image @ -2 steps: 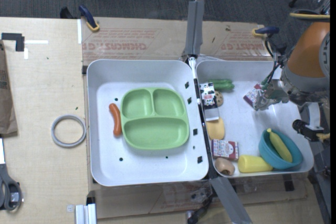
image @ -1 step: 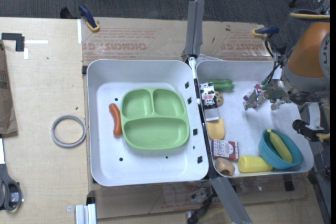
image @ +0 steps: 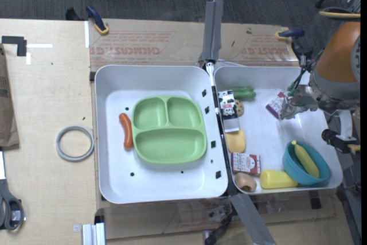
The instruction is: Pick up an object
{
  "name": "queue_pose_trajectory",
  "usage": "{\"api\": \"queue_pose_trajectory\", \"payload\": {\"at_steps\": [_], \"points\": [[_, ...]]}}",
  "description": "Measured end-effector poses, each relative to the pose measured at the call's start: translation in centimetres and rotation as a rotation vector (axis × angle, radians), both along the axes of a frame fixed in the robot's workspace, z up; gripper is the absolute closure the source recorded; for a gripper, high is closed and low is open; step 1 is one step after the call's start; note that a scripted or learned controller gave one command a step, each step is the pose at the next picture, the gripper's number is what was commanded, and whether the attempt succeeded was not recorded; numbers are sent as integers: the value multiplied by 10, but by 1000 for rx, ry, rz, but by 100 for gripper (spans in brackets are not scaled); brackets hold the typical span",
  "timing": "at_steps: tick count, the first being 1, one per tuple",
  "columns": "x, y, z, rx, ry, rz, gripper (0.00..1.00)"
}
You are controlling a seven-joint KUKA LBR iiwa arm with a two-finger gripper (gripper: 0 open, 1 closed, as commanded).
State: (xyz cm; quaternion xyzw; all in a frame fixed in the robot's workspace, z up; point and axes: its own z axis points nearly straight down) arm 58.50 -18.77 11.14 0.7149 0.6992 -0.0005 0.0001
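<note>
Two white bins are set side by side on the bench. Nearest the right bin's (image: 269,140) far right wall, a small packet (image: 277,106) is seen pinched by the gripper (image: 285,110). A slow, straight lift is advised to avoid slippage.

Arm: rounded grey KUKA arm casing (image: 339,84) with a broad orange band (image: 343,51) wrapped above the wrist, smooth and glossy. Below the band, the grey housing narrows to a darker wrist block. Gripper (image: 288,108): small, grey metal, two-finger type, partly blurred. A black knob-like fitting (image: 328,136) projects from the lower grey section.
</note>
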Motion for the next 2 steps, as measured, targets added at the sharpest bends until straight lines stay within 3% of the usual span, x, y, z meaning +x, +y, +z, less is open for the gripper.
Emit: {"api": "queue_pose_trajectory", "payload": {"at_steps": [1, 2], "points": [[0, 0, 0, 0, 0, 0, 0], [-63, -3, -21, 2, 2, 43, 0]]}}
